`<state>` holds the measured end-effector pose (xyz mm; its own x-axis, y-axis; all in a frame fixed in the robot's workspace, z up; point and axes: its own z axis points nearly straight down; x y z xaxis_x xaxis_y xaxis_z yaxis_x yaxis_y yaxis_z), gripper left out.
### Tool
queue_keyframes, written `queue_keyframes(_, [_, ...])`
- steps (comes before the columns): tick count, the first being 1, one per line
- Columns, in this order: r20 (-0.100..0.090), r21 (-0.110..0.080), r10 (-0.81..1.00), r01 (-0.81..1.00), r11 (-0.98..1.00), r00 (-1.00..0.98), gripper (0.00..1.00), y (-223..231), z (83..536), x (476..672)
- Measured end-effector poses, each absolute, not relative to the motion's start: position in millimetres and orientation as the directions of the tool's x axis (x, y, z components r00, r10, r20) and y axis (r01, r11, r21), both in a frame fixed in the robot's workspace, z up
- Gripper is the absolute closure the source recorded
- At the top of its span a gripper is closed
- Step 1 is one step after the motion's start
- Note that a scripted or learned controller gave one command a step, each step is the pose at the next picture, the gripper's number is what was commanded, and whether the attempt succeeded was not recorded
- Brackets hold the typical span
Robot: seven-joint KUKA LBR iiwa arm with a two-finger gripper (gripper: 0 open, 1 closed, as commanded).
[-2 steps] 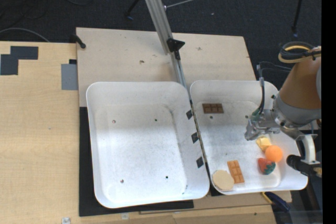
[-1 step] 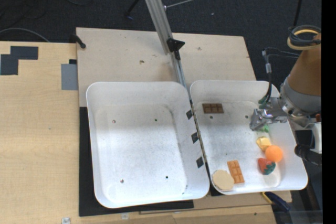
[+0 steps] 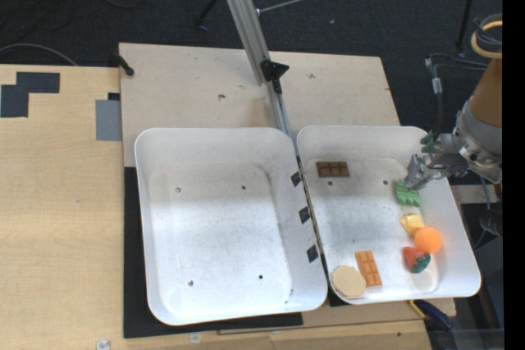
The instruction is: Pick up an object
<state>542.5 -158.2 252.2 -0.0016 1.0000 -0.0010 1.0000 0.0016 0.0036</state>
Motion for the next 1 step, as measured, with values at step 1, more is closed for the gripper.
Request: queue_keyframes(1, [0.003,-0.004,1.0,1.0,0.003,-0.003,1.0,-106.1,237.4,544.6])
